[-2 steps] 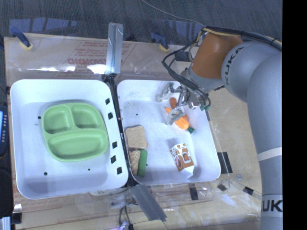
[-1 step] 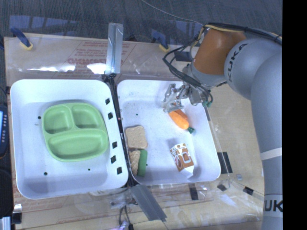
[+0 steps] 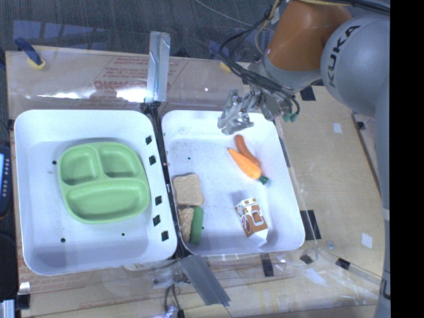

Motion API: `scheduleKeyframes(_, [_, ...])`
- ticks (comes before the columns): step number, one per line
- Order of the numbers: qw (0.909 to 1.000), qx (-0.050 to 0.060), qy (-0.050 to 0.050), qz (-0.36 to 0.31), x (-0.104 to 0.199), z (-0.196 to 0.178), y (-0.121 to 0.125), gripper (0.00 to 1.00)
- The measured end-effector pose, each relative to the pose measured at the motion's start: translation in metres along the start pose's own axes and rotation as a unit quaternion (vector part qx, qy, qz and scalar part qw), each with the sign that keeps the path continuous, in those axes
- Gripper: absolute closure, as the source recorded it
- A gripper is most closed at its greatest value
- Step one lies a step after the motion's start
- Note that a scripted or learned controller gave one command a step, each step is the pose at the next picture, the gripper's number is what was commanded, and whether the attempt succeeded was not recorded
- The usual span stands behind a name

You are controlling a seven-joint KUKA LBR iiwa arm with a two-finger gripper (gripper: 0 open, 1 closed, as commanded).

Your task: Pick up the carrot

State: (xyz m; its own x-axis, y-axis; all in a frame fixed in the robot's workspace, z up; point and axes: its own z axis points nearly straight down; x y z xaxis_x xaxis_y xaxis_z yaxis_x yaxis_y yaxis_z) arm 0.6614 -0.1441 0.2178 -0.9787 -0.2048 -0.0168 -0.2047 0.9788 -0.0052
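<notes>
- table (image 3: 334,177) carries two white bins; green divided plate (image 3: 103,181) in left bin (image 3: 26,177)
- carrot (image 3: 244,163) in right bin (image 3: 281,197), far half
- jaws (image 3: 233,120) above carrot's far end, not touching; open/closed: can't tell

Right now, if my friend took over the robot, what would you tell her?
Pincer: at the far edge of the right bin, just above the carrot's top end; whether it is open or shut is too hard to see.
Carrot: lying in the right bin next to a red sausage.
Also in that bin: bread, a small carton. The green plate sits in the left bin.
Done: nothing picked up yet.
Left: grab the carrot and lift it.
</notes>
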Motion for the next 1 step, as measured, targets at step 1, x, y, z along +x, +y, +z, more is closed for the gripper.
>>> scheduleKeyframes(1, [0.9317,-0.003,0.004,-0.363,0.0032,-0.0710,-0.0068,1.00])
